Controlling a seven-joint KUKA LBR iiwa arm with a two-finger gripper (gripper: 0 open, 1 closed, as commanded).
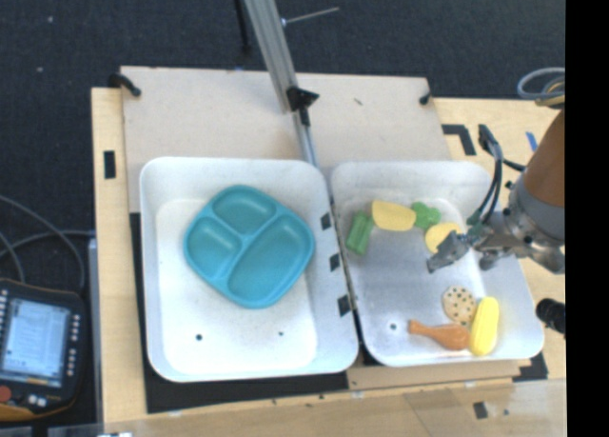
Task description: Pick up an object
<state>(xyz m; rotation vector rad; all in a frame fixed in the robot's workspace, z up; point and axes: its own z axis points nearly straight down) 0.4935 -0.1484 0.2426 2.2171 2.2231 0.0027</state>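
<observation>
So the right bin (381, 330) has all the toy food. A yellow piece (393, 216) lies near the back with its long axis running roughly left-right, a green piece (426, 213) touching its right end, and a green block (359, 233) just left of it, tilted a bit off upright. A second small yellow piece (441, 235) sits right beside the gripper (447, 256). Toward the front there's a cookie (459, 304), a yellow corn-looking thing (484, 325) standing lengthwise front-to-back, and an orange drumstick (440, 334) pointing left. The arm (538, 207) comes in from the right, low over the bin, wrist angled toward the left. Can't tell how the jaws are set, too blurry. The left bin (171, 330) holds a blue divided plate (249, 246).
</observation>
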